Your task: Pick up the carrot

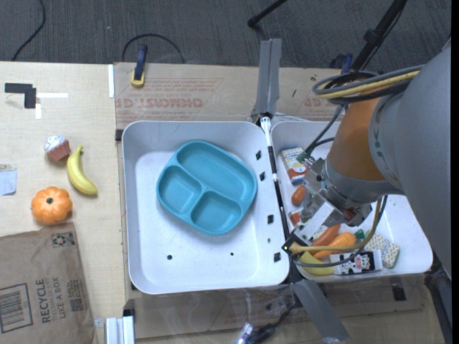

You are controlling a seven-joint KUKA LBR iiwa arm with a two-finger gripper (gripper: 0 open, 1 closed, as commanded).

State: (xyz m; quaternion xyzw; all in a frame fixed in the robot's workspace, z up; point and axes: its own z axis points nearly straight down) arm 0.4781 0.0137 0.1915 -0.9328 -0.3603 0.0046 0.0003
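The counter (64,84) carries two white bins side by side. The left bin (143,213), in the middle of the frame, holds a blue divided plate (206,186). The right bin (412,242), at the right of the frame, is crowded with small things and is partly covered by the grey arm (409,135). The hand (310,210) is lowered into this bin near its left wall; whether it is wide or narrow cannot be told. The carrot (337,240) lies at the lower right of the frame, just below the hand, beside a yellow piece (315,258) and a small carton (357,264). For a good grasp, the hand should be centred over the carrot's middle and closed across its narrow width, so that the neighbours are not caught
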